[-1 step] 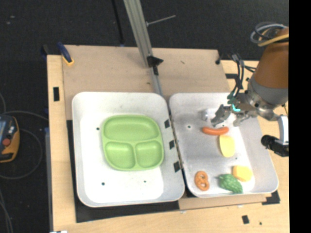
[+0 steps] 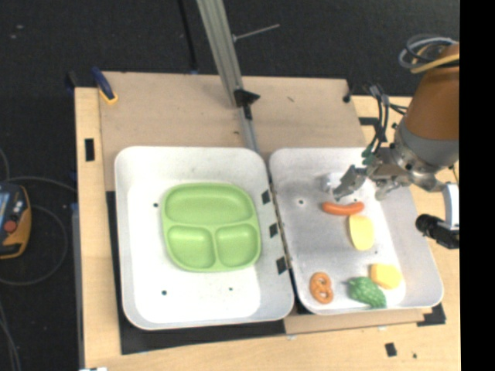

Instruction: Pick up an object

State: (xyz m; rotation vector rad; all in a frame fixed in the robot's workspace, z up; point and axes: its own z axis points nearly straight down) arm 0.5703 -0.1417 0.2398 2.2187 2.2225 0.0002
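Gripper (image 2: pixel 349 181): poised in right bin (image 2: pixel 309 230), finger state indeterminable. Orange sausage (image 2: pixel 342 207): just below it, untouched. Yellow piece (image 2: pixel 361 232): beneath sausage.

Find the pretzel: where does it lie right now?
The pretzel lies in the right bin, near its front edge, just left of the green toy and below the yellow piece.

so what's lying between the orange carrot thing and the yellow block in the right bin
In the camera view, a pale yellow oval piece lies between the orange carrot and the yellow block. It sits just below the carrot; bare bin floor separates it from the block.
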